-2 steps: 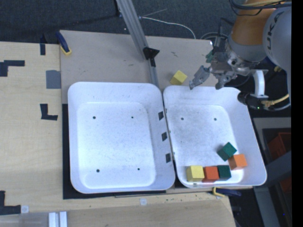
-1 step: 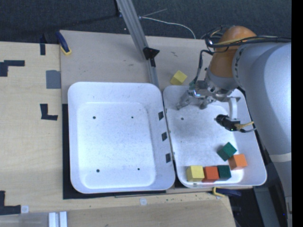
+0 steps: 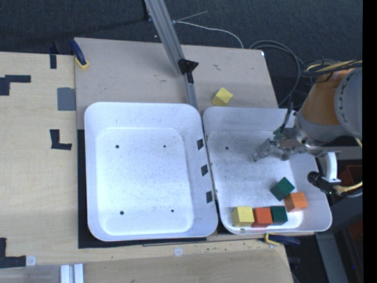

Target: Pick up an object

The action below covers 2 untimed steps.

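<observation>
White right bin carries five blocks at five o'clock: two green, two orange, one yellow; a sixth, yellow cube, sits outside at twelve; gripper hovers mid-bin, finger spread unreadable

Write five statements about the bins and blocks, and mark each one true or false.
1. A yellow block lies on the bench outside the bins. True.
2. The left bin holds three blocks. False: the blocks are in the right bin.
3. The pincer is above the right bin. True.
4. A green block lies beside an orange block. True.
5. The row along the right bin's near wall is all yellow. False: yellow, orange, green.
</observation>
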Motion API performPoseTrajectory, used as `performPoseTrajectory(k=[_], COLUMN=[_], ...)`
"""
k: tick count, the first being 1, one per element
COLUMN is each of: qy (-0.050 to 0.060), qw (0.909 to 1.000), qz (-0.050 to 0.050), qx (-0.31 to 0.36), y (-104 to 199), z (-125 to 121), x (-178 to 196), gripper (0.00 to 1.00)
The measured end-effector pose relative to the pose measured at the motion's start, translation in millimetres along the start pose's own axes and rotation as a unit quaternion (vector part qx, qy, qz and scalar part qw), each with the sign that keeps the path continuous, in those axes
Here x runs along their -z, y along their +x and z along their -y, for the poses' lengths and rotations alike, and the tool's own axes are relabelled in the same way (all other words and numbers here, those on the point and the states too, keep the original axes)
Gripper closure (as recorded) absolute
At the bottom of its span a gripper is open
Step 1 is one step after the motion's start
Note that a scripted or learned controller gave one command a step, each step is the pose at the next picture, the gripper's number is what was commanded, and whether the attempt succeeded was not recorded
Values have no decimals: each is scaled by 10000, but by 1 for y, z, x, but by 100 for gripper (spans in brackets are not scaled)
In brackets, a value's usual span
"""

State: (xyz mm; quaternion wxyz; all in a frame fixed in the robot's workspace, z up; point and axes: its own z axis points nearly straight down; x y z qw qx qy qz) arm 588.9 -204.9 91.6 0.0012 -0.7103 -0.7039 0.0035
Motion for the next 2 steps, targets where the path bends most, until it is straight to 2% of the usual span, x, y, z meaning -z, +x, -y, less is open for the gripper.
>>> performPoseTrajectory(k=[1, 2], qy=[-30, -24], qw=[10000, 10000], qz=[-17, -10], qx=[55, 41], y=[6, 7], z=[-14, 44], x=[0, 44], gripper=[0, 0])
